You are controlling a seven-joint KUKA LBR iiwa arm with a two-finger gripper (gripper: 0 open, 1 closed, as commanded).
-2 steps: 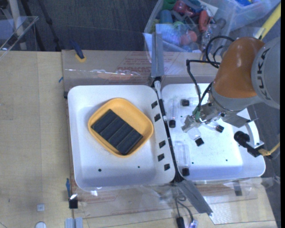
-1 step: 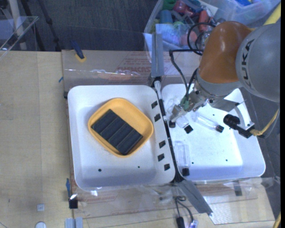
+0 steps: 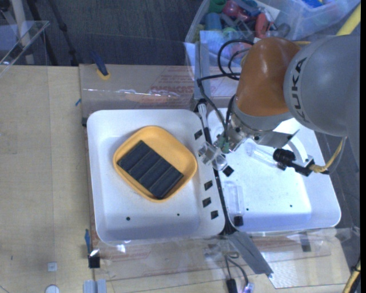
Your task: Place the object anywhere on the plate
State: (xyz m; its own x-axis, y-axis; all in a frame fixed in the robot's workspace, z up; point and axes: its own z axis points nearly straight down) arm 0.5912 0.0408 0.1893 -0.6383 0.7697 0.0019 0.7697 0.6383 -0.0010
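Squarely on a yellow plate lies a black slab, flat and ridged, set at a slant, with the plate's raised rim showing on all sides of it. The plate sits in the left bin, towards the far side, and nothing else lies in that bin with it.

Just right of the plate, the claw hangs over the wall where the two bins meet. It is apart from both slab and plate. Whether it is released or clenched cannot be told, and nothing can be seen in its grasp. Above it rises the arm, grey, with its orange band, reaching in from the right over the right bin.

A clear plastic piece lies in the right bin near the shared wall, and another clear piece lies nearer the claw. Small black marks dot the shared wall.

Both bins rest on a pale wooden table. Behind the left bin lies a brown sheet under clear film, with a blue clip at its far left corner. At the top, behind the arm, stands a clear box of colourful odds and ends.
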